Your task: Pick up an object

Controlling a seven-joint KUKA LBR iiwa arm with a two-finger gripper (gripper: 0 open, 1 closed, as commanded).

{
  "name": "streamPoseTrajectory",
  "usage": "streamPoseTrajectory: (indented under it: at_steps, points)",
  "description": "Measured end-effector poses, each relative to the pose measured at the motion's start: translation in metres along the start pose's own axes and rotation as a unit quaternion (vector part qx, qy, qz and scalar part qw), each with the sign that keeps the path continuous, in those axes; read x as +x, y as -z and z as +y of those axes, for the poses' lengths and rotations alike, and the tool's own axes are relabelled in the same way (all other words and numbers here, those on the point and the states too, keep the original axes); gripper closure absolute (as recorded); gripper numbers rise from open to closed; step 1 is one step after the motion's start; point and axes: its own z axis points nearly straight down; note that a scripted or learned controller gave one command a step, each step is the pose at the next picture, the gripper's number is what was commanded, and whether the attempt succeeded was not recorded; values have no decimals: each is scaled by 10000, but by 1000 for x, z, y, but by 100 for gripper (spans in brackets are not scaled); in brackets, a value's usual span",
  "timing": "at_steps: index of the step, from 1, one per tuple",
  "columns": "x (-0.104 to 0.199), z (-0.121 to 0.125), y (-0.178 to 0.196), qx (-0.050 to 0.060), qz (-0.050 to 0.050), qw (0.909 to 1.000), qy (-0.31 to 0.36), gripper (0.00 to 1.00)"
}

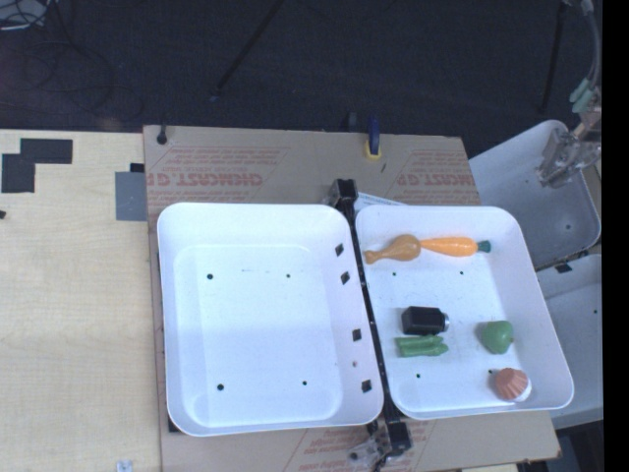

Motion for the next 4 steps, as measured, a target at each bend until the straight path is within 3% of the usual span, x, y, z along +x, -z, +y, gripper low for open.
streamPoseTrajectory:
  at_steps: [1,2,3,4]
  points:
    - [59,52,-74,28,23,10000,13,100]
    - [80,71,28,-60,2,10000,-5,100]
    - [98,70,-37,27,10,10000,-9,100]
    - [190,70,0,-23,20,10000,28,100]
